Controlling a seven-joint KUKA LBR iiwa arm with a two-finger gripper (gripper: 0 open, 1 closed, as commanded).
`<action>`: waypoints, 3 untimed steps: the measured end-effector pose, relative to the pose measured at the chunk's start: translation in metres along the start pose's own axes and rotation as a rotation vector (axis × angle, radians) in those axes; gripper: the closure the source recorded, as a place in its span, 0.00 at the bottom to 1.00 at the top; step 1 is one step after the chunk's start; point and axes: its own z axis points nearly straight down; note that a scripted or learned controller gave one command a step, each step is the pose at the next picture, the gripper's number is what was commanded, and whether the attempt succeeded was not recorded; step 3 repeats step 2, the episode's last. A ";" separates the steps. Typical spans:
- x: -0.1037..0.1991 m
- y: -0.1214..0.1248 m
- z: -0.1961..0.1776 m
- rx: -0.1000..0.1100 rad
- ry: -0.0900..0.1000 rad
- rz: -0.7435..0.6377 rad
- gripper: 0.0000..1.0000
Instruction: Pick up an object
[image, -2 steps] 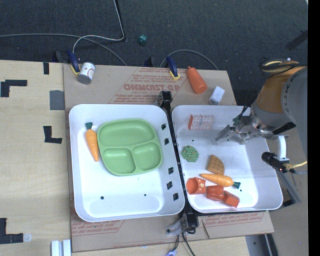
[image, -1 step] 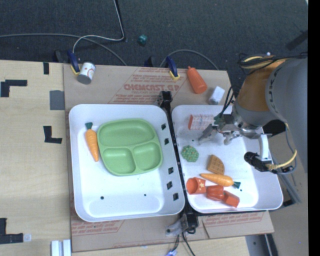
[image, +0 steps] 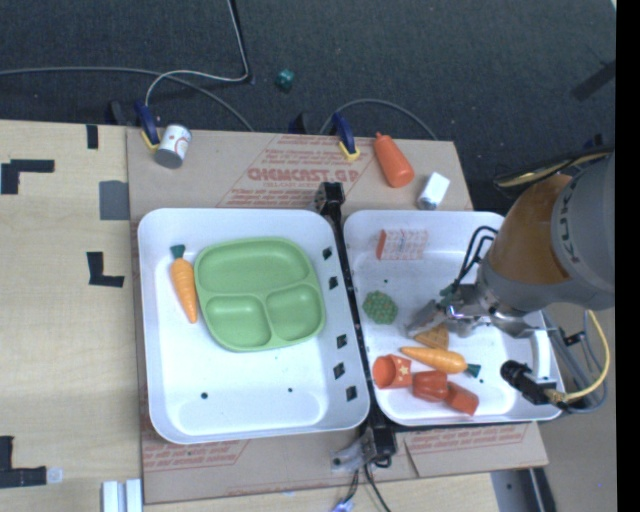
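The pick looks only begun: the gripper (image: 432, 322) hangs low in the right bin (image: 470, 228), at centre-right of the frame, just above a carrot (image: 434, 357) and beside a green ball (image: 380, 306). Whether its jaws are open, closed or gripping anything I cannot tell, as the view there is cluttered. Nothing appears lifted; the grasp and raise remain.

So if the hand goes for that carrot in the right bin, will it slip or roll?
The carrot looks like smooth moulded plastic, so probably stiff, light and somewhat slippery. Its tapered, rounded shape suggests it may roll or squirt out of a pinch. It lies close against the red pieces, which could get nudged.
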 end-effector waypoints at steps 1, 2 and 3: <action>0.000 0.001 -0.010 -0.003 -0.002 -0.001 1.00; 0.075 0.034 -0.099 -0.001 0.002 -0.004 1.00; 0.075 0.034 -0.099 -0.001 0.002 -0.004 1.00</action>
